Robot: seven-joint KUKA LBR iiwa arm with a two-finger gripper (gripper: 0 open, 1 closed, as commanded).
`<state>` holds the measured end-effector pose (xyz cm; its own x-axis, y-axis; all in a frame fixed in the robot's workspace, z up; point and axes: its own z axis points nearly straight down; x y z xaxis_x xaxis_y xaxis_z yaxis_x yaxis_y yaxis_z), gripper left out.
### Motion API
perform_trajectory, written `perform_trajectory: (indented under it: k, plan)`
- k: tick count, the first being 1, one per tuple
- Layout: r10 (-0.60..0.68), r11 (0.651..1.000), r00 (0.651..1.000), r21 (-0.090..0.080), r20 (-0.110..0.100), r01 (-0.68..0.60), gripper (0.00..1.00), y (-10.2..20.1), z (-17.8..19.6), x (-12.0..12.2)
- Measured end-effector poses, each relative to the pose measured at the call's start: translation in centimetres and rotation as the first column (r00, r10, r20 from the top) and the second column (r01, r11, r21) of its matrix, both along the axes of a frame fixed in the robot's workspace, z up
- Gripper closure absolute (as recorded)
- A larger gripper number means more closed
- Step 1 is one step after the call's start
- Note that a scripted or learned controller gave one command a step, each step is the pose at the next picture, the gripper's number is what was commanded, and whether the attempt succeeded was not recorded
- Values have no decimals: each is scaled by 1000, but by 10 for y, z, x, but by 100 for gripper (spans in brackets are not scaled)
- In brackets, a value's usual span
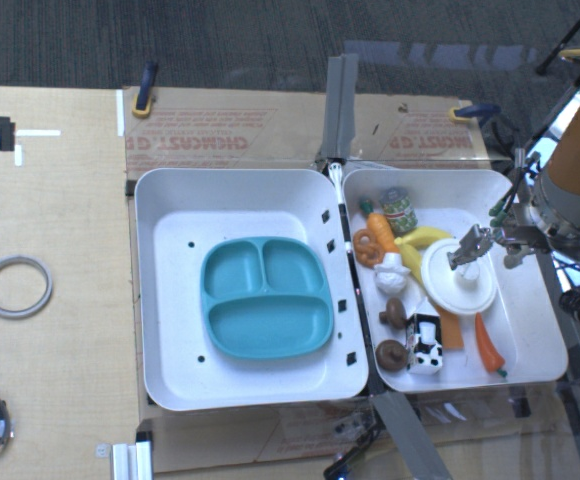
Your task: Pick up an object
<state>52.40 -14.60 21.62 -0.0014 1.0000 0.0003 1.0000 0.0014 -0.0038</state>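
The camera view has my gripper (485, 246) hanging over the right bin (530, 368), fingers spread, with nothing between them, just above a white plate (458, 278). Beside the plate lie a banana (422, 238), a carrot (488, 345) and a small cow figure (427, 343). The left bin (160, 298) holds a blue divided tray (267, 296).

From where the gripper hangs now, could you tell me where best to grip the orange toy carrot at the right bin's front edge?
Probably the orange toy carrot across its thicker upper body, coming straight down. It lies flat and apart from its neighbours, with room either side for the gripper.
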Motion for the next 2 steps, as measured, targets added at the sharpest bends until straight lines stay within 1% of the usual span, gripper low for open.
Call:
perform_trajectory:
  k: [1, 2]
  plan:
    - [-2, 1000, 1000, -2, 14, 2, 0, 11, -120, -8]
    - [-1, 1000, 1000, -5, 15, 1, 0, 18, -119, 54]
